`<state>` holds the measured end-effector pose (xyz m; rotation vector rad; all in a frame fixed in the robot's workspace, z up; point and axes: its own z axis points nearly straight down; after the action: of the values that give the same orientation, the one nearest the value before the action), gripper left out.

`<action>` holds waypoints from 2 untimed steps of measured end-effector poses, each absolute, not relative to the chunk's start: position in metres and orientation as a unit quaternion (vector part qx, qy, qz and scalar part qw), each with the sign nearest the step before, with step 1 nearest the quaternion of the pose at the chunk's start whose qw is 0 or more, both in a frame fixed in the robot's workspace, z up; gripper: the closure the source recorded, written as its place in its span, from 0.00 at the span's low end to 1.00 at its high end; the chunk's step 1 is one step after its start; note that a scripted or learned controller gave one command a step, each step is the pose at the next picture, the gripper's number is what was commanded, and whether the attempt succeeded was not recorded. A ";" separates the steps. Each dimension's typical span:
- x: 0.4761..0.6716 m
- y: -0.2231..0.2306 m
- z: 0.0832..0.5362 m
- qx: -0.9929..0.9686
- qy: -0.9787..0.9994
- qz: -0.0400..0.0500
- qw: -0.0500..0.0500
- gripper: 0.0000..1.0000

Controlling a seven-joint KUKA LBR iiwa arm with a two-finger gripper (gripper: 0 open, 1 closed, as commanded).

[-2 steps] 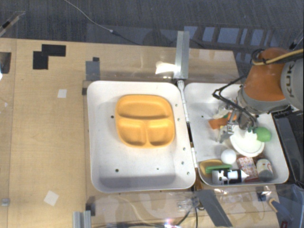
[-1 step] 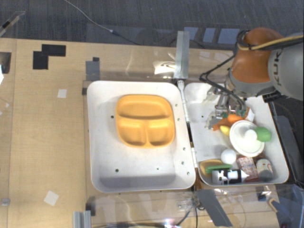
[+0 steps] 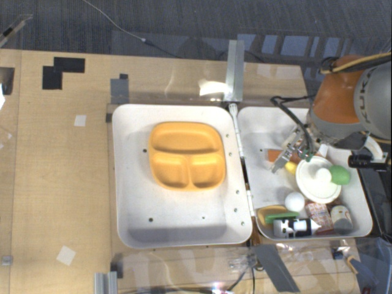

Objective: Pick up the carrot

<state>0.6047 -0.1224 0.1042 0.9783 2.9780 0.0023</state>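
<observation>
Touching fingers [image 3: 288, 157]: carrot [image 3: 273, 155], right bin [image 3: 257, 182]

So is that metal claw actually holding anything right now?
It cannot be told: the two-finger gripper sits low beside the small orange carrot, but nothing shows clearly between its fingers.

On the wooden bench [image 3: 55, 182] two shallow white bins sat side by side. The left bin [image 3: 131, 225] held a yellow three-compartment plastic tray [image 3: 187, 155], lying flat near its middle. The right bin [image 3: 257, 139] was crowded along its near side: a white round bowl [image 3: 317, 185], a green ball [image 3: 340, 176] touching it, a small white ball [image 3: 294, 201], and a dark bottle [image 3: 293, 226] lying flat.
</observation>
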 end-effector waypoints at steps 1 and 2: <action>0.648 -0.082 0.089 0.269 0.963 0.002 0.006 0.00; 0.622 -0.088 0.090 0.331 0.943 0.002 0.007 0.00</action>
<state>0.6221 -0.0880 0.0896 1.0368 2.9511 0.0063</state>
